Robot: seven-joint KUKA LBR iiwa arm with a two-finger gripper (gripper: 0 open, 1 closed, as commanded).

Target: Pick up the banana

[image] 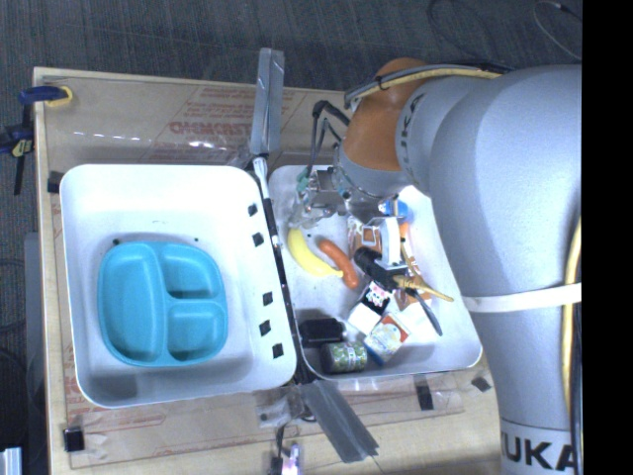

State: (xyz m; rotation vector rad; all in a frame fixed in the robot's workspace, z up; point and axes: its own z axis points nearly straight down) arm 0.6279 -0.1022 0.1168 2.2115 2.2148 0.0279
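Note:
The yellow banana (306, 253) lies in the right bin near its left wall, curved, with an orange carrot-like piece (338, 257) lying against its right side. My gripper (315, 198) hangs from the orange-banded wrist just above the banana's far end, low over the upper left part of the right bin. The arm's grey bulk covers much of that bin's right side.
The left bin (89, 206) holds a blue divided plate (164, 302). Clutter fills the right bin's near half: a black block (320, 329), a green can (347, 356), small cartons and an orange tool (420, 287). A grey divider bar (265, 107) runs between the bins.

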